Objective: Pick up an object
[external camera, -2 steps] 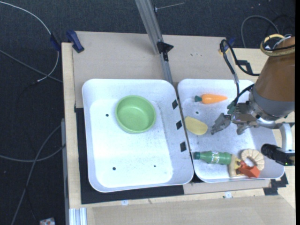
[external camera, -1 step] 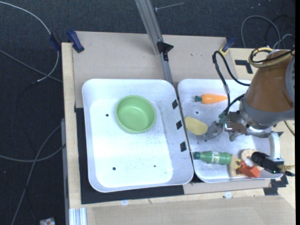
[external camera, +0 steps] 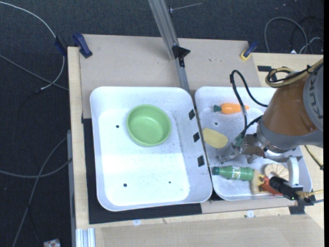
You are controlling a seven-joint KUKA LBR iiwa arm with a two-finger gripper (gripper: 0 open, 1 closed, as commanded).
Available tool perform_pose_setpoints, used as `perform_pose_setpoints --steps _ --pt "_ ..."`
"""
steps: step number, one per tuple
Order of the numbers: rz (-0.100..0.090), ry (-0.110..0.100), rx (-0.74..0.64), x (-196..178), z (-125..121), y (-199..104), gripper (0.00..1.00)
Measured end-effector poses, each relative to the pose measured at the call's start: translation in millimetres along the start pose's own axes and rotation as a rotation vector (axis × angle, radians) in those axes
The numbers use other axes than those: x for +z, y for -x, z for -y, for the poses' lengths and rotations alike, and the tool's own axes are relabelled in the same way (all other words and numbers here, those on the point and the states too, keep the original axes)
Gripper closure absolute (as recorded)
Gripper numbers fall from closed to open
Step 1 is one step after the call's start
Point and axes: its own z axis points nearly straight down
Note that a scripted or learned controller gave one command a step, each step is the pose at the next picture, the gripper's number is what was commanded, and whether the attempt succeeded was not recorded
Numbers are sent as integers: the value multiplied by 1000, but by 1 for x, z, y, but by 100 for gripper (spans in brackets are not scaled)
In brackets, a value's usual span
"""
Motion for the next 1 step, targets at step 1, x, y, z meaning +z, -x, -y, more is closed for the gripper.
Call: perform_pose_setpoints --steps 1 --pt "0 11 1 -16 -2 -1 100"
